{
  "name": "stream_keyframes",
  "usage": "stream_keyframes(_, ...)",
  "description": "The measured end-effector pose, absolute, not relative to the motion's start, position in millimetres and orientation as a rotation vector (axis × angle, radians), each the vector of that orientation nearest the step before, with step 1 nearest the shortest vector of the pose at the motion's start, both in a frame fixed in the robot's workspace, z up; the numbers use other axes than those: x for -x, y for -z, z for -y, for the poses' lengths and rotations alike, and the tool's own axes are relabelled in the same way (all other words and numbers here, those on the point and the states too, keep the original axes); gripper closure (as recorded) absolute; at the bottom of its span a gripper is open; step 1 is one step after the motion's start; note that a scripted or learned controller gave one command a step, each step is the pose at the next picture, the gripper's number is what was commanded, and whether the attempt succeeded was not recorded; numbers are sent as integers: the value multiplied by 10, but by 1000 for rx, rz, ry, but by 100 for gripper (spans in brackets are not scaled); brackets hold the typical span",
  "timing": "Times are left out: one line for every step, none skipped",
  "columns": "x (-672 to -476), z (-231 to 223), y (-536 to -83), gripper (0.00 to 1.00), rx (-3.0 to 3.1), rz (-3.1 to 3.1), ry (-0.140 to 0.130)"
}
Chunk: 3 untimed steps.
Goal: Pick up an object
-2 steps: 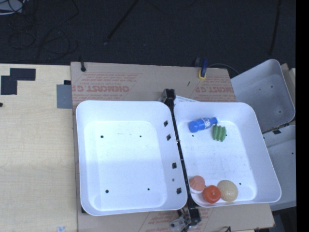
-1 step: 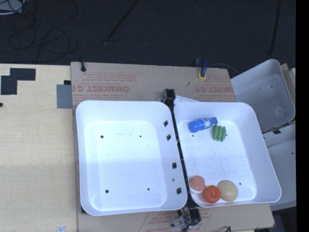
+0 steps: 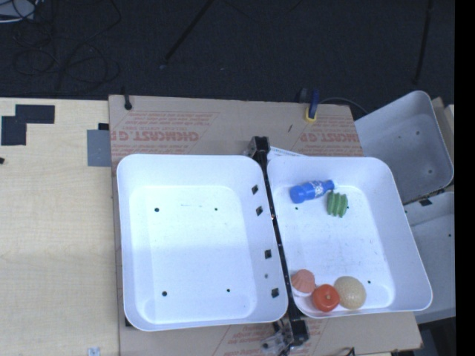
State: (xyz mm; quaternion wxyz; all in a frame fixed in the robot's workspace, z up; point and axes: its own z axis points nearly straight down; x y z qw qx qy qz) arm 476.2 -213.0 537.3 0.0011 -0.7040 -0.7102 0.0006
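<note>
The right bin (image 3: pixel 404 221) held a blue bottle (image 3: pixel 310 190) beside a green ridged piece (image 3: pixel 338 203); a pink disc (image 3: pixel 302 279), red ball (image 3: pixel 325 297) and tan ball (image 3: pixel 350 291) clustered at its near edge. Cardboard (image 3: pixel 185 132) beneath showed reddish print (inverted, illegible). The pincer's state could not be told.

- The flat brown cardboard sheet (image 3: pixel 223 128) under the two bins carries red printed lettering along its far strip — upside down from this camera; the left block reads roughly "CHEMCAST GP", with smaller lines beneath it too fine to make out
- A second red block of the same print sits further right on that strip, just left of the blue and yellow clamp (image 3: pixel 312 106); only "GP" can be read, the rest being cut off by the bin rim
- At the sheet's near edge, below the bins, another fragment of red print shows — too small and broken to read
</note>
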Motion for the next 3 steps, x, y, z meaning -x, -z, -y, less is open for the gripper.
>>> stream_keyframes(-4762, 2130, -5373, 100, 2210, 2230, -2)
stream_keyframes(-4762, 2129, -5373, 100, 2209, 2230, -2)
stream_keyframes(-4762, 2129, -5373, 100, 2209, 2230, -2)
